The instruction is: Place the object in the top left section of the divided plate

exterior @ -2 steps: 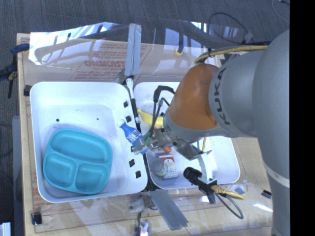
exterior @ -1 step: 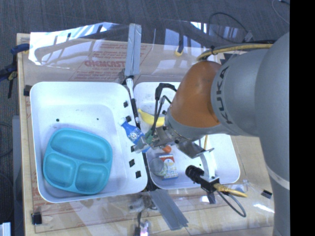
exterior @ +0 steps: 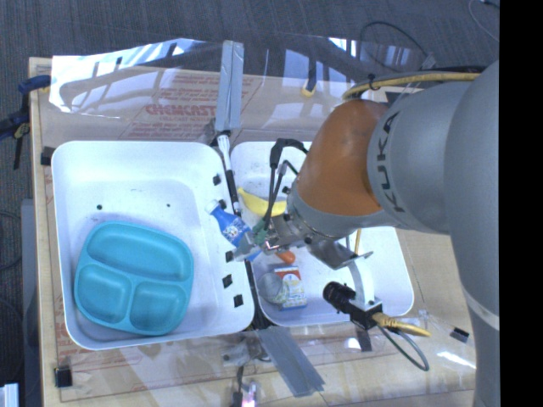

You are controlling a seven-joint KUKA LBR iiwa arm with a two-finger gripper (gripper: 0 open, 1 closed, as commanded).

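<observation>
Two white bins sit side by side on the bench. Nearest, the blue divided plate (exterior: pixel 131 275) lies low in the left bin (exterior: pixel 76 172), all three sections bare. In the right bin (exterior: pixel 399 287) a small carton (exterior: pixel 288 287) rests just below the gripper (exterior: pixel 259 240), which hangs over the inner wall between the bins; how wide it stands cannot be told. A blue packet (exterior: pixel 229 223) sits at its tip, grip uncertain. Farther back lies a yellow banana (exterior: pixel 259 202), partly under the arm (exterior: pixel 373 164)

plate (exterior: pixel 133 276) unobstructed, arm (exterior: pixel 399 168) over cluttered rt bin (exterior: pixel 399 299)
</observation>
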